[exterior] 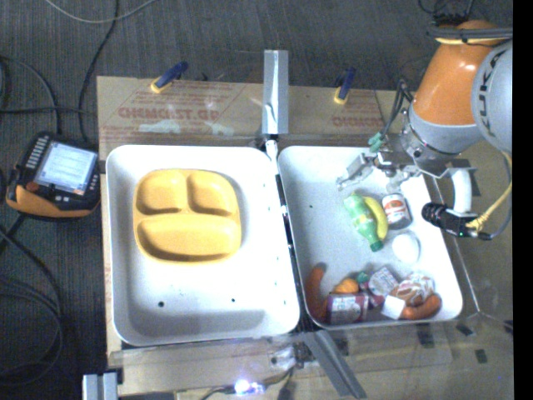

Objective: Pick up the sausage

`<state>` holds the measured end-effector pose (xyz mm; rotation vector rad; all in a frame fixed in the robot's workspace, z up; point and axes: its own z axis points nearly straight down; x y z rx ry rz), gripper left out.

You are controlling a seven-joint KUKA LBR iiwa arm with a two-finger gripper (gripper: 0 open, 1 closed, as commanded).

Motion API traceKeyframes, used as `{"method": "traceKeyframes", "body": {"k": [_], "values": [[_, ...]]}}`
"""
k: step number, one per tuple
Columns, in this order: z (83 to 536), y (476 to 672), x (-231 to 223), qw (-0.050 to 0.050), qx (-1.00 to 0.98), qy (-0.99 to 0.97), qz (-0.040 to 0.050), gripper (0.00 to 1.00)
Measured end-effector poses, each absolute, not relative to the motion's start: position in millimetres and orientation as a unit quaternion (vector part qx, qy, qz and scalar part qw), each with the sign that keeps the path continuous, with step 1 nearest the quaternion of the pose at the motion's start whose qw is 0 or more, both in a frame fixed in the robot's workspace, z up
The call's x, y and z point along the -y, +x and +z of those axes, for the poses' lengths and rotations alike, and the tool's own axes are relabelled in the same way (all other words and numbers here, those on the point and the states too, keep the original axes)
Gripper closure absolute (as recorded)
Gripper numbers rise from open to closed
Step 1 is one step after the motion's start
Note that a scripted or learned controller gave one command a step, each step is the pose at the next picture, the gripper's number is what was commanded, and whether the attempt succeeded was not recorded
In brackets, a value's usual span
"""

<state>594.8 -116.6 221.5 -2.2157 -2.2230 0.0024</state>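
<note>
The sausage [315, 287], a short reddish-brown link, lies near the front left corner of the right bin [316, 198], close to the bin wall. My gripper [358, 172] hangs over the far middle of that bin, well behind the sausage and a little to its right. Its fingers look open, with nothing between them. The grey arm with its orange band [454, 77] comes in from the right.
A banana [377, 216], a green item [361, 215], a small can [396, 211] and a white round piece [405, 247] lie just under the gripper. Several packets [350, 307] and an orange-red item [423, 307] crowd the front edge beside the sausage. The left bin [125, 290] holds a yellow compartment tray [190, 215].
</note>
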Motion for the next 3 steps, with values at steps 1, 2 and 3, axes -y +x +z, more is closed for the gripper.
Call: {"method": "traceKeyframes", "body": {"k": [1,2,3], "values": [[91,560.2,94,-0.002,0.692,-0.722,-0.0022,0.00],[90,507.4,104,-0.006,0.664,-0.748,-0.0043,0.00],[99,508.1,104,-0.006,0.664,-0.748,-0.0045,1.00]]}}
